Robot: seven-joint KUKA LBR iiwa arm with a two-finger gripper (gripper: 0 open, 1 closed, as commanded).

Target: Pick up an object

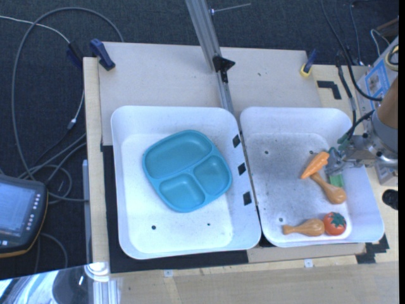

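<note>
Nearest the camera, along the front edge of the right bin [354, 116], lie a tan drumstick [304, 228] and a red tomato [335, 223], touching end to end, the drumstick's long axis running roughly parallel to that front wall. Further back toward the bin's right wall sit an orange carrot [315, 164] and a second drumstick [330, 189], both slanting, the carrot's upper end pointing toward the right wall and the drumstick's fat end pointing toward the front right corner. A small green piece [336, 180] shows just beside them.

The gripper [338, 159] hangs over the right side of this bin, right at the carrot's upper tip; whether it is spread or pressed together I cannot tell, since arm hardware blocks that part. Nothing can be seen pinched.

The relation that matters: the carrot lies just to the left of the gripper, its long axis slanting away from it down toward the bin's middle, so it looks the likeliest target, and a grasp would probably go best across that axis.

The left bin [126, 125] carries a blue divided plate [186, 170] near its centre, well apart from the arm.
</note>
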